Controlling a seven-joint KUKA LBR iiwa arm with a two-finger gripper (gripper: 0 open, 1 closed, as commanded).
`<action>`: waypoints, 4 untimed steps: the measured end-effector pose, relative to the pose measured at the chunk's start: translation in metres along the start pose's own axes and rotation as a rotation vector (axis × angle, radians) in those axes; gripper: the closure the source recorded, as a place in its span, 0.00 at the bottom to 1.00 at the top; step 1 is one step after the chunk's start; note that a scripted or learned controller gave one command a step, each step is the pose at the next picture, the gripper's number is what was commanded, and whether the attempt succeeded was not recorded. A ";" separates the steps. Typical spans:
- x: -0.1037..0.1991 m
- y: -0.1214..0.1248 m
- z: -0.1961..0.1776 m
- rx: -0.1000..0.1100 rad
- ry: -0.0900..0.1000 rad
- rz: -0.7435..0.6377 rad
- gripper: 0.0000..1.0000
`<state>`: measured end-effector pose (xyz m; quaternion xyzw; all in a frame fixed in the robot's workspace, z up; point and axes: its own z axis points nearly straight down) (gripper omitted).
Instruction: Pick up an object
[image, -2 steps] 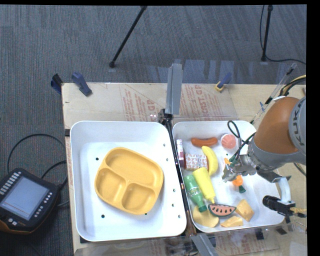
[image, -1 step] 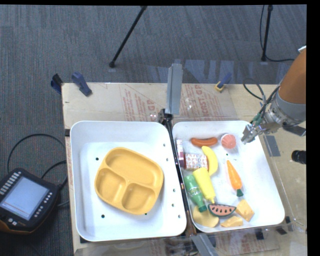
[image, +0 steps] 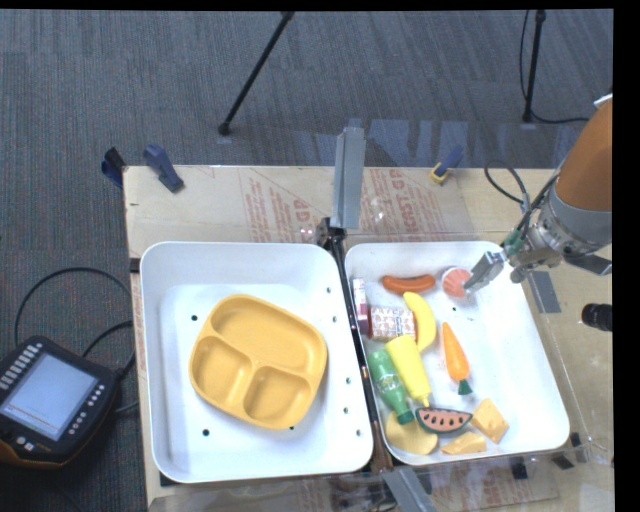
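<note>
While the gripper (image: 490, 270) hangs over the far right part of the right bin (image: 530, 360), a round pink piece (image: 456, 282) lies just beside its tip, touching or nearly so; whether the claw is open or closed on anything cannot be told. Left of that piece lies a sausage (image: 408, 283). Nearer the camera sit a banana (image: 421, 320), a small red-and-white box (image: 390, 322), a carrot (image: 455, 355), a yellow bottle (image: 409, 368) and a green bottle (image: 388, 384), crowded together. A watermelon slice (image: 444, 418) and cheese wedge (image: 489, 420) lie at the near edge. A yellow divided plate (image: 259, 360) rests in the left bin (image: 170, 290).
</note>
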<state>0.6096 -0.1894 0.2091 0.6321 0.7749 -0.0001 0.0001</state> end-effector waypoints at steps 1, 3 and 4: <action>0.021 -0.040 0.123 0.004 0.004 -0.162 0.00; 0.024 -0.041 0.116 0.002 0.003 -0.130 1.00; 0.100 -0.013 0.017 -0.004 0.001 0.070 1.00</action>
